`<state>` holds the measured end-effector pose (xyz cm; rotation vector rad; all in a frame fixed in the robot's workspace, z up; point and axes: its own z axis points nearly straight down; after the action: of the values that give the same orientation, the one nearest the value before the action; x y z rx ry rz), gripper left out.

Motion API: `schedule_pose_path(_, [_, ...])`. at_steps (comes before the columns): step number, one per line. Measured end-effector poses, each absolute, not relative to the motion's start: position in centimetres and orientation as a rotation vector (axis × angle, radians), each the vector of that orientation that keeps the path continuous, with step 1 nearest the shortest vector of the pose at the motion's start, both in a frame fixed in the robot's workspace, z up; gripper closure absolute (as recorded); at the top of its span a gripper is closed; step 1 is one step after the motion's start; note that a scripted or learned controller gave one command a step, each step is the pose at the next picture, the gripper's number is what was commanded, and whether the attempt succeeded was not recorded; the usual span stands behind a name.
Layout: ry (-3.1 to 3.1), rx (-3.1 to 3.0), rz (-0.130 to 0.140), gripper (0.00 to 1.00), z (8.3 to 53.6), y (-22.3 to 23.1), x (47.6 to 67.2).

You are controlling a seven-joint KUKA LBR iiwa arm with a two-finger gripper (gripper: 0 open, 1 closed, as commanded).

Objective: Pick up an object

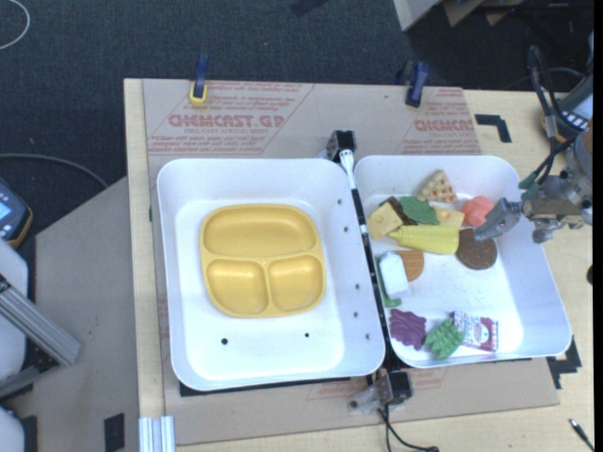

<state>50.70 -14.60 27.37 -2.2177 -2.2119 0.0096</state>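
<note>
While our tool [497, 222] hovers at the food pile [429, 226] in the right bin [532, 290], grip indiscernible, we judge the approach underway; descent follows.

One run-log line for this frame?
end effector: over right bin, beside brown disc | grasp: none seen | yellow tray: left bin

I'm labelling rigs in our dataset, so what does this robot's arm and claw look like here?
At the right edge, the claw is a grey metal piece with a slim grey finger pointing left over the right bin. Behind it sits a blocky grey wrist housing, with dark cables looping above it. No markings can be made out.
</note>
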Motion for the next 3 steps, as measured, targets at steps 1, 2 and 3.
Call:
schedule_pose_path(1, [-2.222, -2.221, 0.0, 0.0, 27.9, -14.6, 50.9])
schedule_pose_path(2, [-2.216, -2.217, 0.005, 0.0, 22.0, -14.6, 51.7])
schedule_pose_path(3, [-2.215, -2.217, 0.006, 0.0, 15.8, -15.0, 52.0])
